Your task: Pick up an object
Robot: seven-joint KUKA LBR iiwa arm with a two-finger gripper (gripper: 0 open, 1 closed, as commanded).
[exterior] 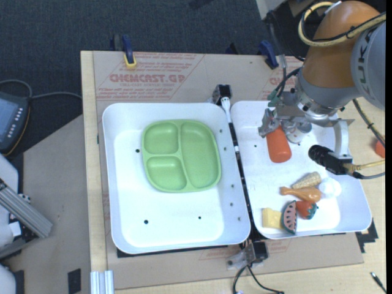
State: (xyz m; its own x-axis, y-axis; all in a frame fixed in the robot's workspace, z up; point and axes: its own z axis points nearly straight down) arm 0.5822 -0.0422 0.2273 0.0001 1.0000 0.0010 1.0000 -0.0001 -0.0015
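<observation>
In the camera view the pincer [277,126] hangs over the far half of the arm-side bin [262,179], close to that bin's inner wall (the wall it shares with the neighbouring bin), with the grey wrist and orange band rising behind it. It sits right at the upper end of an orange cylinder-shaped toy [280,149]; the metal overlaps the toy's top, so they look in contact, but I cannot tell whether the pincer is wide, narrow or closed on the toy. The toy runs from under the pincer toward the middle of the arm-side bin, slightly tilted. At the near end of the arm-side bin, well apart from the pincer, lies a cluster of toy food: a pale corn cob [306,180], an orange drumstick [301,193] just beside it, a small white round piece [331,188], a watermelon slice [289,218] and a yellow wedge [271,217] touching the slice. Across the arm-side bin's inner wall, the other bin [171,228] holds a green divided plate [182,155]. Both bins rest on the brown tabletop [153,78].
</observation>
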